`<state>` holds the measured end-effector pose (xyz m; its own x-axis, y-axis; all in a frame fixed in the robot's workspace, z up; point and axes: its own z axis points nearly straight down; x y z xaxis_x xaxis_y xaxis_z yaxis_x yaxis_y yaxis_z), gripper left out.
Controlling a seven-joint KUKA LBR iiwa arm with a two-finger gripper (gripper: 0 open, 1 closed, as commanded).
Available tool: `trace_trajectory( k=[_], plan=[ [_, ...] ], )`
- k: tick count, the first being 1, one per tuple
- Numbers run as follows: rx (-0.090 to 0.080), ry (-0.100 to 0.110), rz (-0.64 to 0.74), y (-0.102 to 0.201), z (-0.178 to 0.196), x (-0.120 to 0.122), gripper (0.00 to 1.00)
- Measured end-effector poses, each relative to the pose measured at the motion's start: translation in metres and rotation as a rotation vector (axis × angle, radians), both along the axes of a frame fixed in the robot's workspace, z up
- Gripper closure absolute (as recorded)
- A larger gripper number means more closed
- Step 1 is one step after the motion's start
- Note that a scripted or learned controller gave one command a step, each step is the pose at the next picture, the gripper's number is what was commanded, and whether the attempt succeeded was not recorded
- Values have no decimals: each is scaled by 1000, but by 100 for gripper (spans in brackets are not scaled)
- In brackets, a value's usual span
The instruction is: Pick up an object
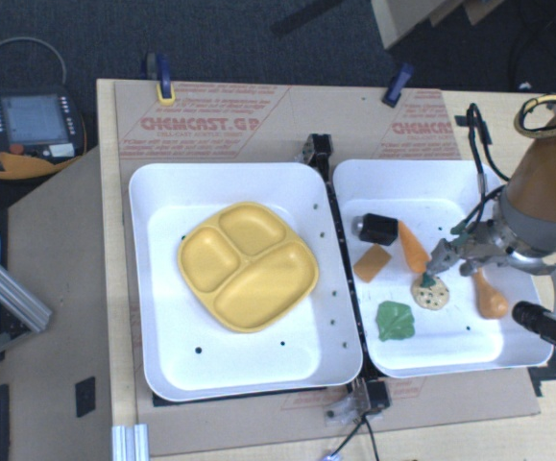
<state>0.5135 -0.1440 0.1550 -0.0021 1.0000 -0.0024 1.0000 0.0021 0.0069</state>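
Note:
In the right bin (pixel 470 353) lie a black block (pixel 378 228), an orange carrot (pixel 413 246), a tan-orange wedge (pixel 373 263), a green leafy piece (pixel 395 320), a round speckled cookie (pixel 431 295) and an orange pear-shaped piece (pixel 490 296). My gripper (pixel 432 277) reaches in from the right and hangs right over the cookie's top edge, its tip touching or nearly touching it. Nothing is visibly held.
The left bin (pixel 162 257) holds a yellow divided plate (pixel 249 265). A black clamp (pixel 318 148) sits between the bins at the back. A handheld control pendant (pixel 30 128) lies off the bench at far left.

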Motion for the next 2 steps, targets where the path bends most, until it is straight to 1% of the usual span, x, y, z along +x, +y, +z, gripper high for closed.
trace_trajectory(
  k=[1,2],
  plan=[
    [0,1,-1,0,45,8,100],
    [0,0,-1,3,89,5,100]
  ],
)
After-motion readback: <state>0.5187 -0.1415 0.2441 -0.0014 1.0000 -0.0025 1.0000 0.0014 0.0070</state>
